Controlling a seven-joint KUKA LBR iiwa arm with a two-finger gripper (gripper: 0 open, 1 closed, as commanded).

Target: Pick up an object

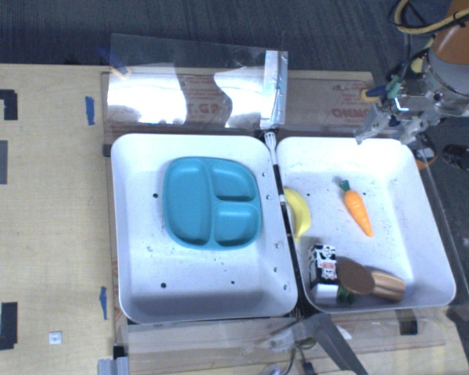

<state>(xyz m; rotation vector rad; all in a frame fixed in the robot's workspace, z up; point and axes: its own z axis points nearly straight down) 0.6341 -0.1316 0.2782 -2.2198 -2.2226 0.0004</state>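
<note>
Counter w/ two white bins. Left bin, well left of claw, holds blue divided plate. Right bin sits just below claw. Brush at its near edge, far below claw; banana below-left; carrot below, apart. Claw above bin's far rim; can't tell if wide or narrow.

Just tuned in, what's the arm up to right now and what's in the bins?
The gripper is at the far right corner of the right bin, above its rim and not touching any object. In that bin lie a toy carrot, a banana against the divider, a brown brush and a small cow-patterned carton at the near edge. The left bin holds a blue divided plate. Nothing has been picked up yet.
</note>
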